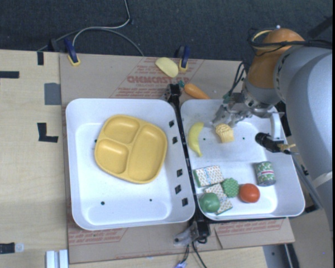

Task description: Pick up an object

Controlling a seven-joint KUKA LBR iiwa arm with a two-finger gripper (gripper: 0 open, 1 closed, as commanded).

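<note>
My gripper (228,116) hangs over the upper middle of the right bin (285,205), reaching in from the right. Just below it lies a small yellow corn piece (224,133), close to the gripper tip; I cannot tell whether they touch. A yellow banana (195,138) lies to the left of the corn. Lower in the bin sit a patterned box (209,175), a green leafy toy (230,186), a green round fruit (210,202), a red tomato (249,193) and a small green can (264,173).
The left bin (84,200) holds a yellow divided plate (130,148). Beyond the bins on the cardboard lie a pale yellow piece (167,67) and an orange carrot (195,91). The arm's grey body (310,99) covers the right bin's right side.
</note>
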